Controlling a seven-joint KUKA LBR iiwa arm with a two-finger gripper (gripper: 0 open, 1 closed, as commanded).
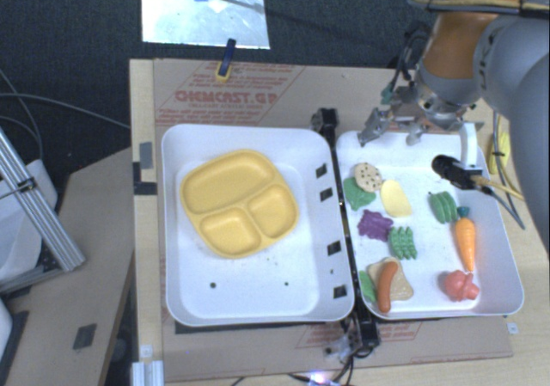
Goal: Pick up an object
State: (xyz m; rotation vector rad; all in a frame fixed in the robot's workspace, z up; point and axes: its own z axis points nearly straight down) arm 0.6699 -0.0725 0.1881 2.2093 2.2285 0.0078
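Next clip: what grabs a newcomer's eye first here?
Probably the yellow divided tray lying alone in the left bin. Next, the bright toy foods scattered in the right bin, such as the orange carrot near its right wall. The arm's claw hangs over that bin's far edge.

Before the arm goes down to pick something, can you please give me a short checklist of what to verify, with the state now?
1. Claw carries nothing: ok.
2. Claw above the right bin: ok, at its far rim.
3. Claw over a toy: not ok; the cookie lies nearer the camera.
4. Toys lie apart enough to grip: ok for the carrot; the sausage rests on another piece.
5. Yellow tray in the left bin, out of the path: ok.
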